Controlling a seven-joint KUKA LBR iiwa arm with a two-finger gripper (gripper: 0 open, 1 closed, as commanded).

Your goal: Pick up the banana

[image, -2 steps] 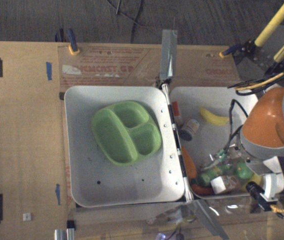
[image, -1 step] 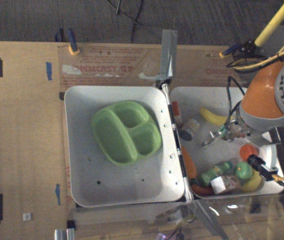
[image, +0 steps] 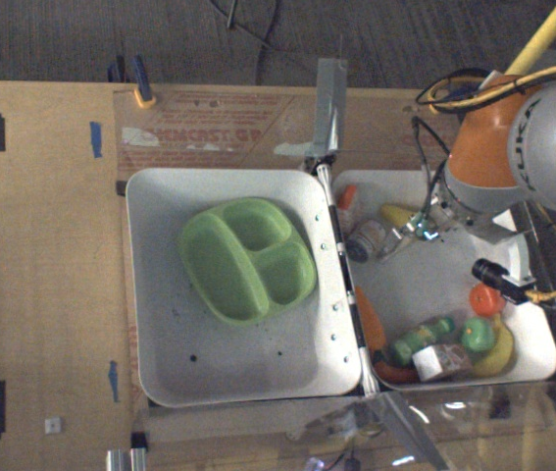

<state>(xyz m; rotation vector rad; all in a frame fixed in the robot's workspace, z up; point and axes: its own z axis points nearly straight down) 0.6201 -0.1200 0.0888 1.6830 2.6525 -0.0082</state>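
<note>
Banana (image: 499, 353) in right white bin's (image: 542, 361) near corner, wooden bench (image: 42, 263), dark floor (image: 81, 18), jaws (image: 421, 228) state unclear.

the arm (image: 537, 145) runs off the right edge, and its wrist covers much of the gripper (image: 423, 227), whose fingers are too small to read. the banana (image: 498, 353) in the right bin's (image: 454, 292) near right corner lies partly under a green toy (image: 477, 335). a yellow piece (image: 396, 214) beside the gripper is too blurred to name.

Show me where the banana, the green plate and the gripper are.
banana (image: 499, 353): camera view, middle of its yellow curve.
green plate (image: 248, 259): camera view, central divider.
gripper (image: 421, 228): camera view, between its fingertips.
</note>
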